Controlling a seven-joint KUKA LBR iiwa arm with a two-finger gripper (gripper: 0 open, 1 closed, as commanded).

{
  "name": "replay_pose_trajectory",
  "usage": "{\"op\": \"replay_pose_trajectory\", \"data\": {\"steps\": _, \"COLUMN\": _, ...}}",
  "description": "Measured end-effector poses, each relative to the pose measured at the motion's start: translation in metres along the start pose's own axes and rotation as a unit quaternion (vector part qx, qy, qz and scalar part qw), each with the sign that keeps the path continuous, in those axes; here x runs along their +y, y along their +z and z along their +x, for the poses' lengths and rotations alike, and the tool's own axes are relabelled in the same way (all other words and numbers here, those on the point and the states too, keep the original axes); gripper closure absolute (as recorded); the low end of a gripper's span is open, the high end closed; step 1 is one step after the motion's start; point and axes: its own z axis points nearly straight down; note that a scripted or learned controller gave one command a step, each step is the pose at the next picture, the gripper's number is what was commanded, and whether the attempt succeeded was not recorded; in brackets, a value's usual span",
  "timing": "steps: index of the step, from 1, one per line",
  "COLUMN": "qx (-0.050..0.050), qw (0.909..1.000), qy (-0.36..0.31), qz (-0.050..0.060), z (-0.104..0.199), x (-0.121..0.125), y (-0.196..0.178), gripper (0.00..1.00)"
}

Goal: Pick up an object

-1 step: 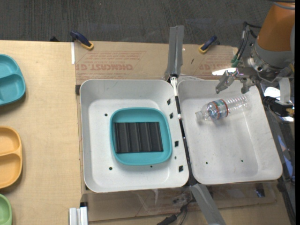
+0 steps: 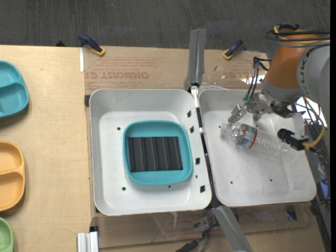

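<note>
A clear plastic bottle (image 2: 254, 139) with a blue and red label lies on its side in the right bin (image 2: 252, 185), pointing toward the lower right. My gripper (image 2: 245, 113) hangs just above the bottle's upper left end, near the back of that bin. Its fingers are open, one (image 2: 235, 113) to the left and one (image 2: 257, 114) to the right, with nothing between them. The arm's orange band (image 2: 286, 67) rises behind it at the right.
The left bin (image 2: 105, 156) holds a teal tray (image 2: 157, 152) with a dark ribbed insert. Teal (image 2: 11, 94), orange (image 2: 9, 175) and green (image 2: 4, 236) plates lie on the bench at far left. Two clamps (image 2: 92, 44) (image 2: 232, 49) sit at the back edge.
</note>
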Motion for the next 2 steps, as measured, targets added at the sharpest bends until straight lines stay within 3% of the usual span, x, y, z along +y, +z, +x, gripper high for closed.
{"op": "replay_pose_trajectory", "data": {"steps": 1, "qx": 0.000, "qw": 0.9940, "qy": -0.110, "qz": 0.000, "z": -0.041, "x": 0.007, "y": 0.000, "gripper": 0.00}}
{"op": "replay_pose_trajectory", "data": {"steps": 2, "qx": 0.001, "qw": 0.9868, "qy": -0.162, "qz": 0.000, "z": -0.012, "x": -0.065, "y": 0.000, "gripper": 0.00}}
